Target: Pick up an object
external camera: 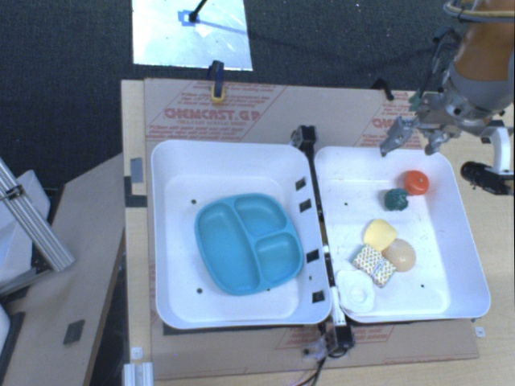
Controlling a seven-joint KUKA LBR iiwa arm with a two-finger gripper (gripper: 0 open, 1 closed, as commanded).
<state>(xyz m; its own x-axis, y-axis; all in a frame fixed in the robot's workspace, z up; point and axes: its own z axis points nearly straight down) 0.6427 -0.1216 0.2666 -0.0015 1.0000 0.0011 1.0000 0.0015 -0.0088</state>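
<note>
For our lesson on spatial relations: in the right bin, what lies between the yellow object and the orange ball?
In the camera view, the dark green object lies between the yellow object and the orange ball, touching the ball's lower left.

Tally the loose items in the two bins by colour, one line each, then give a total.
Blue: 1, the divided tray
Orange: 1, the round piece
Dark green: 1, the lump
Yellow: 1, the rounded piece
Tan: 1, the ball
Patterned: 1, the checkered block
White: 1, the item
Total: 7
</note>
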